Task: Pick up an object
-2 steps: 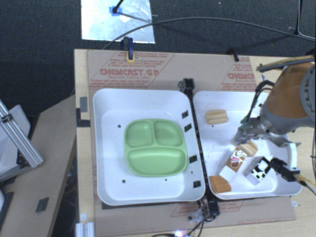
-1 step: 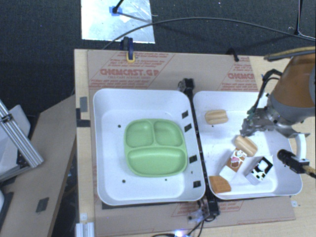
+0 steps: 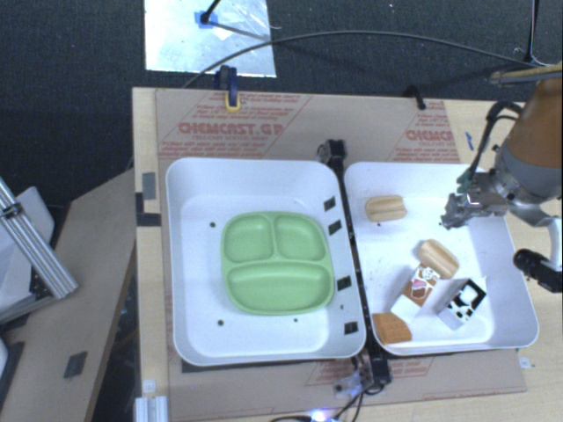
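Right bin [image 3: 519, 319] holds 5 pickable objects, all toy food or small cartons:
- 1 tan bread roll [image 3: 385, 207], oval, lying near the bin's upper left, on its own.
- 1 tan loaf-shaped piece [image 3: 437, 258], tilted, mid-bin.
- 1 small red-and-white carton [image 3: 423, 285], just below the loaf piece, touching or nearly so.
- 1 white box with black patches [image 3: 464, 302], cow-print look, to the right of the carton.
- 1 flat orange-brown piece [image 3: 391, 327], at the bin's lower left corner, near the divider.

Left bin [image 3: 189, 200] holds 1 light green divided plate [image 3: 277, 262], three compartments, sitting centre-right.

Arm [image 3: 537, 139] reaches in from the right, orange band visible. End effector [image 3: 459, 211] sits over the upper right part of the right bin, well apart from the roll and above the loaf piece. Nothing seen between its tips; whether released or clenched, can't tell at this resolution.

Both bins sit side by side on a cardboard sheet [image 3: 290, 117] on the worktop [image 3: 97, 262].
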`<state>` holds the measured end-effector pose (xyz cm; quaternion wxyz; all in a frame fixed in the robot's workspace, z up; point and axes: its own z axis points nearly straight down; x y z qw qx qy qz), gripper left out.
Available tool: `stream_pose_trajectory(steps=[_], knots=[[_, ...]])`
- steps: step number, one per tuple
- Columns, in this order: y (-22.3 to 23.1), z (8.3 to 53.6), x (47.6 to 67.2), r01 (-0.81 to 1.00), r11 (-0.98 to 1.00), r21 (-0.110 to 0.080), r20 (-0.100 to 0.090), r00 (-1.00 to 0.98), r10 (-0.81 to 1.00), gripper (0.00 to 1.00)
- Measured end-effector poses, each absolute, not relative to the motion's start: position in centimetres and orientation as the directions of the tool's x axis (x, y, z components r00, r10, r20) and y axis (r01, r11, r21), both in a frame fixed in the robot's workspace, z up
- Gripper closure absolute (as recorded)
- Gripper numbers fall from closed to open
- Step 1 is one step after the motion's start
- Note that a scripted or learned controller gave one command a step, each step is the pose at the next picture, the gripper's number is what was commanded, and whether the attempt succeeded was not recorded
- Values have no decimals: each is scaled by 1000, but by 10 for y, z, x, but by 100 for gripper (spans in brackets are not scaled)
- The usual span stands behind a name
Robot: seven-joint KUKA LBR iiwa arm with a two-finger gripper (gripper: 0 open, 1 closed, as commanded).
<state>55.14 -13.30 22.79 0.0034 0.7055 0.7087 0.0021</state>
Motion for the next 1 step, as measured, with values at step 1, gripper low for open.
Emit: stream_pose_trajectory(steps=[1], knots=[[-87,228,563,1000,9,3,1,-9,1000,100]])
